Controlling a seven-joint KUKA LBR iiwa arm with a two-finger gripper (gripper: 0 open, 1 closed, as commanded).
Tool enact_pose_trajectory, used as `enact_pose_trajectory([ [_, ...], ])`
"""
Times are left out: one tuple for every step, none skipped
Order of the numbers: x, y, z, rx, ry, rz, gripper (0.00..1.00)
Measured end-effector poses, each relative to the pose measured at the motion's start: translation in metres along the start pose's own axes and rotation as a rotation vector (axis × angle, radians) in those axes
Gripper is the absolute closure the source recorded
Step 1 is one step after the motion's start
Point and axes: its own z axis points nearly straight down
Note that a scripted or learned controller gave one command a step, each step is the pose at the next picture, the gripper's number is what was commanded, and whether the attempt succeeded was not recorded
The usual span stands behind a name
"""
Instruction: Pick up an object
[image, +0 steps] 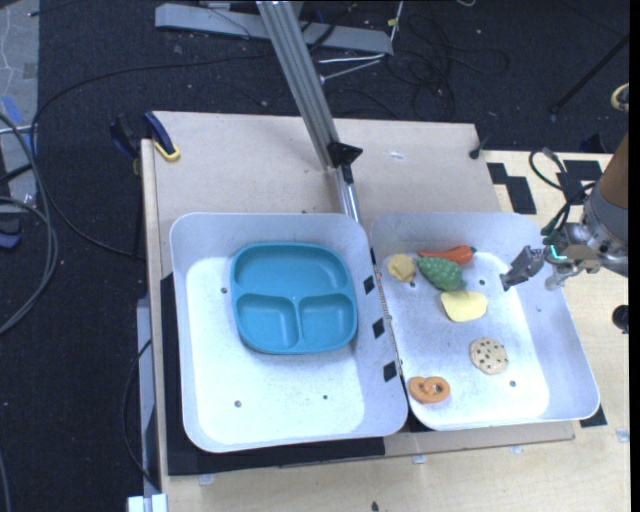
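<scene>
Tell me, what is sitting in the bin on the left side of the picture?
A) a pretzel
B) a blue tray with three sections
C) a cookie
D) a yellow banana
B: the blue tray lies in the left bin, while the cookie and pretzel lie in the right bin.

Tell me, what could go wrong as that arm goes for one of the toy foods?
The green piece, orange carrot and yellow wedge lie bunched together, so the gripper might nudge or catch two at once. The cookie and pretzel lie flat and may slip from its grasp.
</scene>
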Motion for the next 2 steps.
enact_pose_trajectory([
  [0.0, 0.001, -0.001, -0.003, -0.001, -0.001, 0.0],
  [0.0, -0.007, 0.06, 0.003, 0.001, 0.002, 0.0],
])
